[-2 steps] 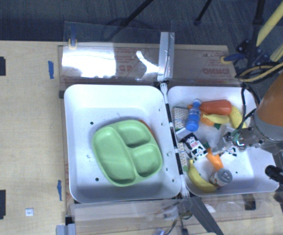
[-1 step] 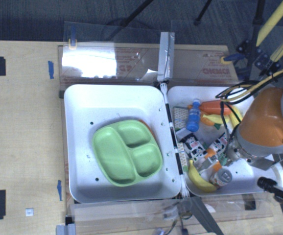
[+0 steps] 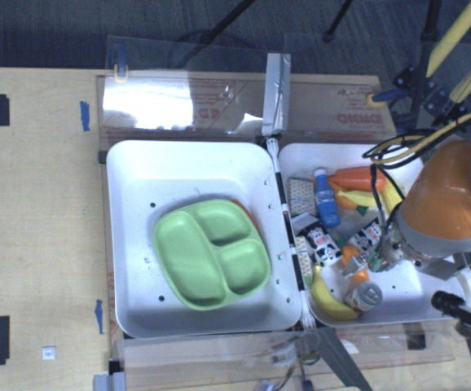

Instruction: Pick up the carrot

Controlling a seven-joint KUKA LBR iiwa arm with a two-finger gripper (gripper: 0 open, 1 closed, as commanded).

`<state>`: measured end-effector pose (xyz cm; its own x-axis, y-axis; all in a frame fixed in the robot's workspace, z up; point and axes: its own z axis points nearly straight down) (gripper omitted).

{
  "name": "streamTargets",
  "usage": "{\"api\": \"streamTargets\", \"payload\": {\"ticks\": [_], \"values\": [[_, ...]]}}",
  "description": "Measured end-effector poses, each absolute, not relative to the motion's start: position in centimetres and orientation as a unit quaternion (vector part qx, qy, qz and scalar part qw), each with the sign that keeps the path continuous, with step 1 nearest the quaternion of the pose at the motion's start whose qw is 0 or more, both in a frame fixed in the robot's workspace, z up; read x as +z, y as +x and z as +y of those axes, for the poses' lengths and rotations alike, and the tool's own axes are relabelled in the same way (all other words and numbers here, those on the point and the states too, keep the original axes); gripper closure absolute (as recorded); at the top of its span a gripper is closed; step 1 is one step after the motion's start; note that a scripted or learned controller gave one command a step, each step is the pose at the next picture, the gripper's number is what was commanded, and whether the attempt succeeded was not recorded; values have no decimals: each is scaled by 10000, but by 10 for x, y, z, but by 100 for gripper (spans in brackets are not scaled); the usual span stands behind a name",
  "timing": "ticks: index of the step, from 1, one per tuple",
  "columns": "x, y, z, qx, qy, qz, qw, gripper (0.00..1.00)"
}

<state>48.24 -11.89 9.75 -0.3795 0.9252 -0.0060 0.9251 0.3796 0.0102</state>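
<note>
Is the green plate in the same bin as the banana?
No, the green plate lies in the left bin, while the banana lies in the right bin among other things.

Glossy white plastic bins (image 3: 138,169); matt green plastic tray (image 3: 211,253); smooth orange carrot (image 3: 358,177); pale wooden bench (image 3: 32,218); clear shiny screen (image 3: 187,96); blue plastic bottle (image 3: 327,198)

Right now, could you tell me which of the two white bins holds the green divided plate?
The left bin holds the green divided plate; the right bin holds a clutter of small items.
</note>
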Motion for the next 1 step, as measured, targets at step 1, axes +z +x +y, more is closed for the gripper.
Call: {"api": "streamTargets", "payload": {"ticks": [1], "values": [[209,511,-87,2,6054,7959,7,100]]}}
